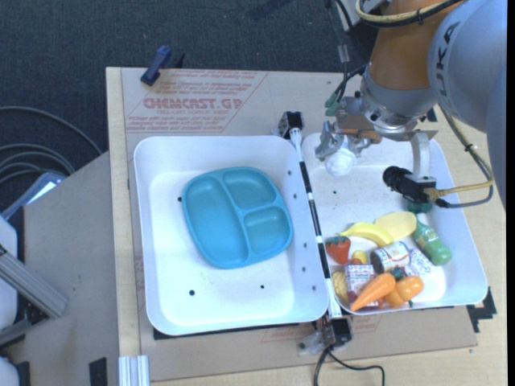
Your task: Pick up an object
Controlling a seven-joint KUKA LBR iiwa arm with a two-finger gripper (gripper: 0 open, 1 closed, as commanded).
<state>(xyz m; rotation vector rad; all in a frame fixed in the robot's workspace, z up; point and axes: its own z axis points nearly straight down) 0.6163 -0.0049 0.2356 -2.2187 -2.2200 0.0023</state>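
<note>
The end effector (338, 147) hangs over the right bin (459, 215), a pale rounded lump (340, 163) between its fingers. Glossy toy food (386, 264) crowds that bin's near corner; a smooth blue divided tray (236, 215) lies left.

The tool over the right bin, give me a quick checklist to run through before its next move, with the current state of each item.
1. Tool sits over the right shallow white bin: ok.
2. Small white rounded object at the tool tip is actually held: cannot tell.
3. Tool is above the toy pile of yellow plastic banana, orange plastic carrot and green plastic bottle: not ok; the pile lies in the bin's near corner.
4. Black cable hangs clear of the pile: ok.
5. Blue plastic divided tray in the left shallow white bin lies out of the tool's way: ok.
</note>
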